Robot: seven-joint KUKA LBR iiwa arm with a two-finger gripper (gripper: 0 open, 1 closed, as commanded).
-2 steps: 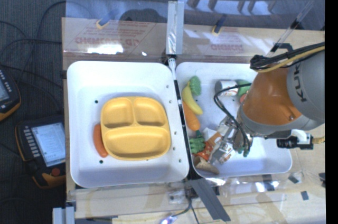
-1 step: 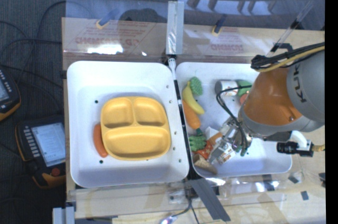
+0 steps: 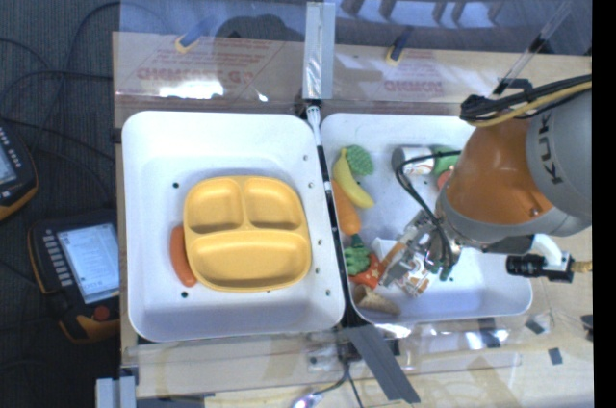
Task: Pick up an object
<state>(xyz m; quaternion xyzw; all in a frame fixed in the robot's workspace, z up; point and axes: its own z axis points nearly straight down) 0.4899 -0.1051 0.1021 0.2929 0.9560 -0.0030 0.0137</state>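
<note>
My gripper (image 3: 412,269) hangs low in the right bin (image 3: 481,298), near its front left corner, under the grey and orange wrist. Just left of it lie several toy foods: a yellow banana (image 3: 352,184), an orange carrot (image 3: 347,212), a green leafy piece (image 3: 359,160), a green broccoli-like piece (image 3: 356,257) and a small red-orange piece (image 3: 366,278). A tan piece (image 3: 378,303) lies by the front wall. Something red and green (image 3: 444,164) peeks out behind the arm. The fingers are blurred among the items.
The left bin (image 3: 154,300) holds a yellow divided tray (image 3: 248,232) with a red-orange sausage-like item (image 3: 180,255) tucked at its left edge. A ridge (image 3: 325,204) separates the bins. Black cables loop from the arm over the right bin's back.
</note>
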